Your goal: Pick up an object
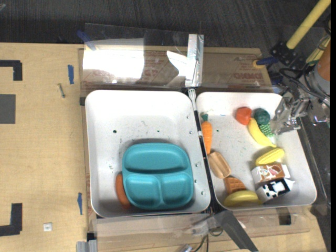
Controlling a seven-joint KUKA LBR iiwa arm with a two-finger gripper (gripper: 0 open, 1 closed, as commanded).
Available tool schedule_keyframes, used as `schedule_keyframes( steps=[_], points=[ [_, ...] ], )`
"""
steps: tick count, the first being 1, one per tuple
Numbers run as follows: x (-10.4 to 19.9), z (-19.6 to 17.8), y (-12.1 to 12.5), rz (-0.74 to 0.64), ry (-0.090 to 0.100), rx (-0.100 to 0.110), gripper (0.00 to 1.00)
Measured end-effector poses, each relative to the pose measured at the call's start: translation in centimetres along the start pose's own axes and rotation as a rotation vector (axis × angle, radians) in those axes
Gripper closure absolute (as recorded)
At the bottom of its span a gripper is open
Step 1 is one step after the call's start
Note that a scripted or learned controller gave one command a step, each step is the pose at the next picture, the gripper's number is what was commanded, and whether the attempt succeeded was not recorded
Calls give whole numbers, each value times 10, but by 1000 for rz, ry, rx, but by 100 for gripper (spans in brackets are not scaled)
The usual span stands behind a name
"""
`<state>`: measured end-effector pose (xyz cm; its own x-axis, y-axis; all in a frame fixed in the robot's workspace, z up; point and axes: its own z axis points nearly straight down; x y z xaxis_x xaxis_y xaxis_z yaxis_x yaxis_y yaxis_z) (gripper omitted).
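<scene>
Teal tray (157, 181) smooth matt plastic; white bins (100, 140) glossy plastic; bench (37, 140) matt wood.

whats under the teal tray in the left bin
An orange object pokes out from beneath the left edge of the teal divided tray in the left bin. Most of it is covered, so what it is, and anything else beneath, cannot be told.

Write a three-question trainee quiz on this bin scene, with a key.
1. True or false: the teal tray lies in the right bin.
2. Which toy lies against the divider between the bins? A. carrot B. banana C. tomato
3. Fill in: the gripper is above the right bin's ____ edge in the view.

Key: 1 false, it lies in the left bin; 2 A; 3 right.
</scene>
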<state>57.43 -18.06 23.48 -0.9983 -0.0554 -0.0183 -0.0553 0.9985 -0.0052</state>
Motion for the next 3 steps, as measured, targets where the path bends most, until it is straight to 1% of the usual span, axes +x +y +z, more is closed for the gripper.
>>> schedule_keyframes(
  steps=[1,2,3],
  points=[
    [-38,-30,42,-69,6,-4,100],
    [-82,-42,82,-136,7,-7,100],
    [-102,-39,133,-172,7,-8,100]
  ],
)
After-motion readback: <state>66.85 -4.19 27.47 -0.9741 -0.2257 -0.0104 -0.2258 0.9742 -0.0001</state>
